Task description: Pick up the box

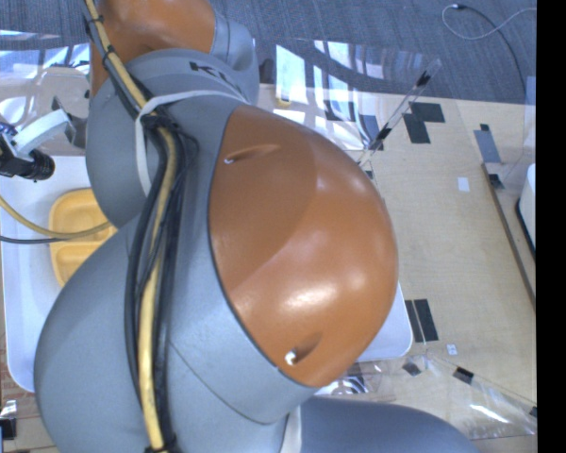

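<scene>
My arm [264, 281] hides most of the bin [19, 253]; I cannot tell my jaws' state. I judge I am reaching down. Next: find the box, perhaps near the yellow thing [75, 217].

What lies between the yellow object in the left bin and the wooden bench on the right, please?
In the camera view, the arm's grey-and-orange body covers that stretch.

Grey arm [123, 347] w/ orange band [302, 253], yellow tray [75, 220] in white bin [19, 291].
</scene>
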